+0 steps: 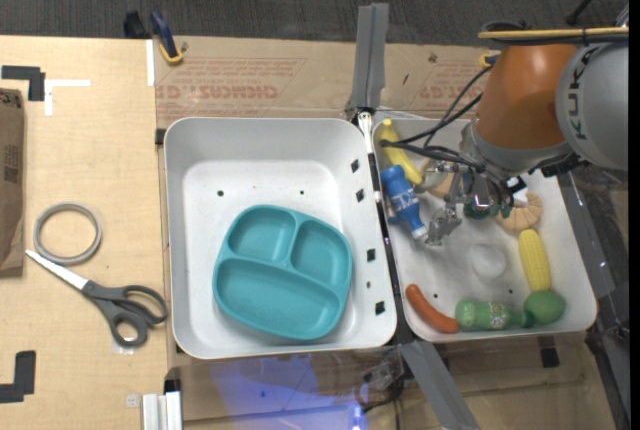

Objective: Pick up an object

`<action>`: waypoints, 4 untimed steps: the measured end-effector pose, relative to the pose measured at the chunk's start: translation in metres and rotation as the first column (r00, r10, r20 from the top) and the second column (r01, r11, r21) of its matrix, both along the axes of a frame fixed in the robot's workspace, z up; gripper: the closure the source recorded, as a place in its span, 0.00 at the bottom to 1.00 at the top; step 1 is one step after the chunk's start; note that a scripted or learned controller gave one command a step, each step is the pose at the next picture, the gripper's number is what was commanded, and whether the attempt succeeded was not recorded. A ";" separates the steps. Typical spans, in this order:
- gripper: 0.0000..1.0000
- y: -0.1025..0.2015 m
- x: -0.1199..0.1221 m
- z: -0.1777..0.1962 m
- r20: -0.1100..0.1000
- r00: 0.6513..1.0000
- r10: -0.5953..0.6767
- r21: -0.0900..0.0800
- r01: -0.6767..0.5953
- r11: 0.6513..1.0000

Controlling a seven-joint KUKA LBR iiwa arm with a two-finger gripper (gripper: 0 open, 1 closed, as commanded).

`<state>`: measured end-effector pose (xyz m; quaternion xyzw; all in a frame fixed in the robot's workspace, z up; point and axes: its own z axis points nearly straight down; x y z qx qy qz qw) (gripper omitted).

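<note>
- Bench [90, 358]: pale wood surface on the left; brown cardboard sheet [260, 78] spread along the back under the bins
- Left bin [190, 218] sits on it, white and shallow; right bin [575, 248] just beside it, rims touching at the middle
- Scissors [105, 296] with grey handles lie on the wood, blades pointing up-left; a tape roll [67, 231] lies just above them
- Brown paper bag [10, 178], perhaps, at the left edge; black corner marks [22, 78] on the wood
</note>
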<state>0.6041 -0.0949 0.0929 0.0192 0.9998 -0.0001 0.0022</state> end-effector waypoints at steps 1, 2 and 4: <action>0.00 0.001 0.017 0.000 0.001 0.976 -0.216 0.000 0.216 0.976; 0.00 -0.064 0.020 0.000 0.002 0.977 -0.214 0.000 0.214 0.977; 0.00 -0.001 0.021 0.000 -0.001 0.907 -0.420 0.001 0.420 0.907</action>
